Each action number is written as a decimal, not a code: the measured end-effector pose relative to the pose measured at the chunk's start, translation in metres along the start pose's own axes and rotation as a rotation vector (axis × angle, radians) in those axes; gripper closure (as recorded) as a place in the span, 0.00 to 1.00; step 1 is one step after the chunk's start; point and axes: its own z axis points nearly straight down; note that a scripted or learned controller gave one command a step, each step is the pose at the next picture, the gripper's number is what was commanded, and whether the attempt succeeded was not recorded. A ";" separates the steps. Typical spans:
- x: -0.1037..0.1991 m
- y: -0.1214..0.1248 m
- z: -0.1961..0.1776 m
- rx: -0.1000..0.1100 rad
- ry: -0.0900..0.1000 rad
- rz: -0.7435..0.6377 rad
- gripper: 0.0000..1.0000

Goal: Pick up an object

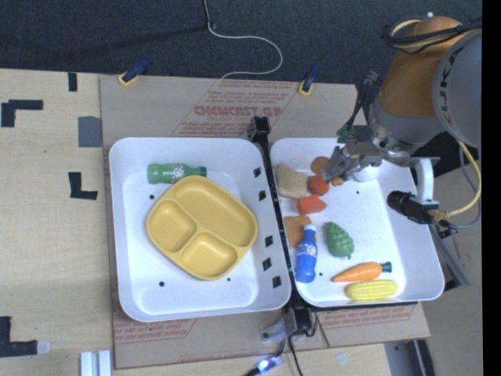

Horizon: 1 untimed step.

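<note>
Two shallow white bins stand side by side on the bench in the camera view. The left bin [129,233] holds a yellow plastic plate with three compartments [202,226] and a green plastic bottle [177,173] lying on its side just behind the plate. The right bin [407,233] holds small toy foods: a beige bread-like piece [291,182], a small round orange-red toy fruit [318,185], an orange-red flat piece [311,204], a blue and white small bottle [305,254], a green bumpy toy vegetable [339,240], an orange toy carrot [360,272] and a yellow toy corn cob [371,290].

The grey arm reaches in from the right, and its gripper [338,171] hangs low over the far left part of the right bin, just beside the round fruit. Whether the fingers are open or closed I cannot tell; nothing is seen between them.

I judge that the round fruit is the likely target. It is probably light, hollow, stiff plastic, smooth and a little slippery, so it may roll away. Better to take it across its widest middle, with the fingers coming straight down on both sides.
</note>
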 end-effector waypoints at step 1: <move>-0.010 -0.014 0.014 0.004 -0.002 0.005 1.00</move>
